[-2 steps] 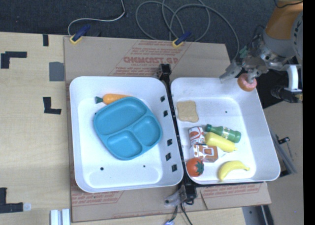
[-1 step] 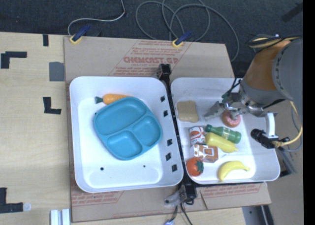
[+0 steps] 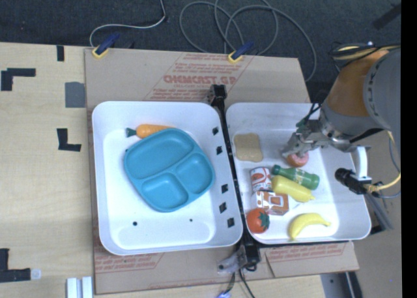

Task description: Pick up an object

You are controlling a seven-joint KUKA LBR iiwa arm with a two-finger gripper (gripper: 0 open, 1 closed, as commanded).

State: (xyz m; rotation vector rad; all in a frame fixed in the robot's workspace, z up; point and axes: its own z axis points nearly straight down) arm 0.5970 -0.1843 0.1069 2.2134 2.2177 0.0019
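Observation:
My gripper (image 3: 301, 145) reaches down into the right bin (image 3: 345, 228) near its upper right. It hangs directly over a small pink-red round object (image 3: 298, 158), whose top it hides. Just below that lie a green bottle (image 3: 297, 177) and a yellow oblong piece (image 3: 293, 190). In the same bin are a tan flat slice (image 3: 247, 147), a red-and-white can (image 3: 260, 177), a small printed carton (image 3: 273, 203), a red tomato (image 3: 258, 221) and a yellow banana (image 3: 307, 223).
The left bin (image 3: 111, 225) holds a blue divided plate (image 3: 169, 168) with an orange carrot (image 3: 151, 130) behind it. A black divider (image 3: 223, 140) runs between the bins. Cables (image 3: 241, 23) lie on the dark floor beyond the bench.

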